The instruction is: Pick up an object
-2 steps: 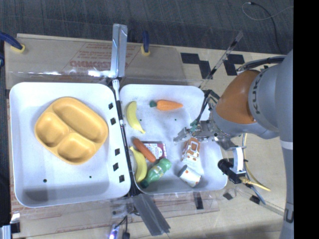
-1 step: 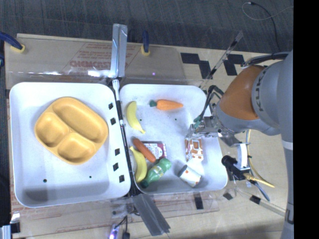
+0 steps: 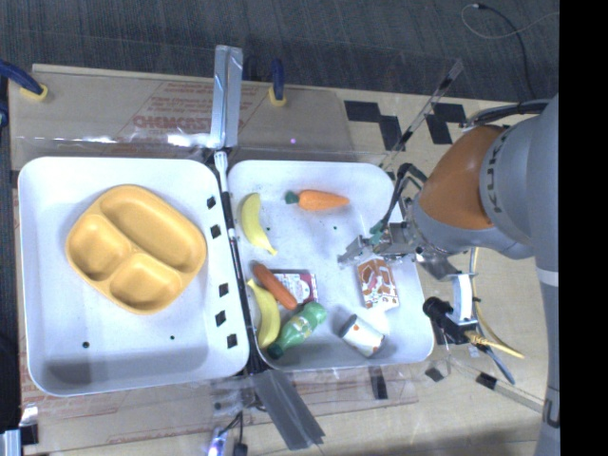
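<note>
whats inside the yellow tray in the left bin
The yellow tray in the left bin shows three bare compartments with nothing lying in them. What is under the tray is covered.

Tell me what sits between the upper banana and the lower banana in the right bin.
A small carrot lies between the upper banana and lower banana, in the camera view.

Dark ribbed floor (image 3: 313,17) beyond a pale wooden bench (image 3: 313,117).
</note>
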